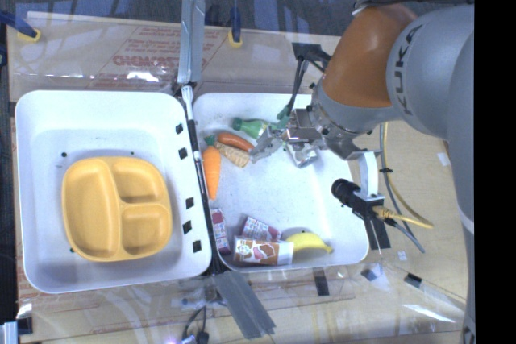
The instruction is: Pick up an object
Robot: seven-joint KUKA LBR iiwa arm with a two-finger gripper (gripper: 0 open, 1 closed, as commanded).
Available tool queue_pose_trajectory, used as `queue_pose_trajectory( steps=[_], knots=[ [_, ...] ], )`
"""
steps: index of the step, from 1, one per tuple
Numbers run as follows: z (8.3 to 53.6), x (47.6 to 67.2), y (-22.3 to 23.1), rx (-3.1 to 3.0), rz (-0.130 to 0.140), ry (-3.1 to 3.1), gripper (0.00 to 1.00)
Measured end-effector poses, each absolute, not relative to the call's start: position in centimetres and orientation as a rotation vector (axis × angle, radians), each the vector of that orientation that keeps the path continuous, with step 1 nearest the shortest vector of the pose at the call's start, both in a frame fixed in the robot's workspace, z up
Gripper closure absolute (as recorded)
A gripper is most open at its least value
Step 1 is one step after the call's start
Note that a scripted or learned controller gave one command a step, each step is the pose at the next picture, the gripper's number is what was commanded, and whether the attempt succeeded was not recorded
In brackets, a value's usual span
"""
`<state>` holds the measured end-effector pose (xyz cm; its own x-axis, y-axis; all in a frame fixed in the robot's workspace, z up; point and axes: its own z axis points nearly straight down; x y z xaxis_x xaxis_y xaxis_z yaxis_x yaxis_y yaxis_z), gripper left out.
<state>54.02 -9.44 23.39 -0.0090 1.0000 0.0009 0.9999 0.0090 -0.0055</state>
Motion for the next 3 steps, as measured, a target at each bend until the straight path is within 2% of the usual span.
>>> queue_pose_trajectory(
  steps=[1,2,3],
  knots=[
    [15.0,60.5,-9.9,-2.151,0.006,-2.285,0.00],
    [9.5,63.6,-11.5,-2.015,0.005,-2.397,0.00],
    [10.7,63.7,-11.4,-2.011,0.001,-2.405,1.00]
  ],
)
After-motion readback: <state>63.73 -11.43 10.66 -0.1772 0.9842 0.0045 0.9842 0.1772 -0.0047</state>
